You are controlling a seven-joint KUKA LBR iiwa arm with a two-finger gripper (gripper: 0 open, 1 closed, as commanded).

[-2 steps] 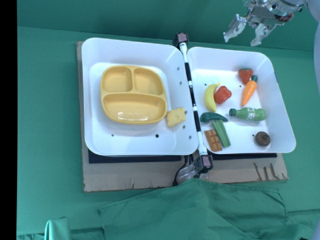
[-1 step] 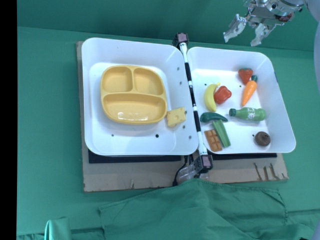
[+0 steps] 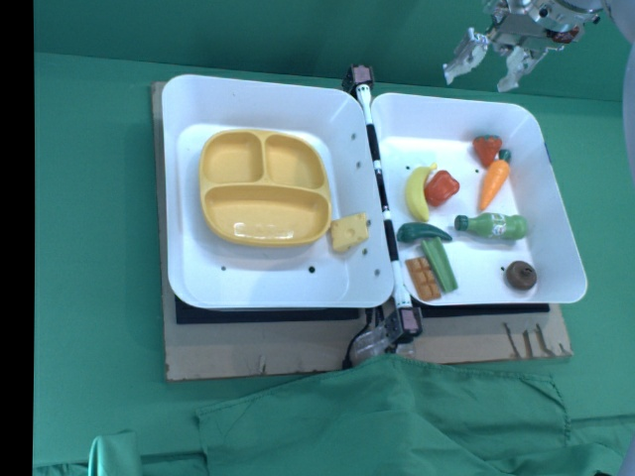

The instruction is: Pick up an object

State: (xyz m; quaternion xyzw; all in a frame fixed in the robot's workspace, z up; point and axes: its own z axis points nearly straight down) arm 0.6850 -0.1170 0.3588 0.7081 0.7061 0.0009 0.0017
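Observation:
My gripper [image 3: 489,67] hangs high above the far edge of the right bin [image 3: 558,228], its two fingers spread open with nothing between them. Below it in that bin lie a strawberry [image 3: 486,149], a carrot [image 3: 494,183], a banana [image 3: 418,192], a red pepper [image 3: 442,186], a green bottle [image 3: 493,227], a dark green cucumber [image 3: 424,232], a green stick [image 3: 440,265], an orange waffle block [image 3: 423,279] and a brown round piece [image 3: 520,276]. All of them lie apart from the gripper.
The left bin [image 3: 189,256] holds a yellow divided plate [image 3: 264,187] and a cheese wedge [image 3: 349,232] at its right side. A black-and-white divider bar [image 3: 378,167] runs between the bins. Green cloth [image 3: 397,419] bunches at the front.

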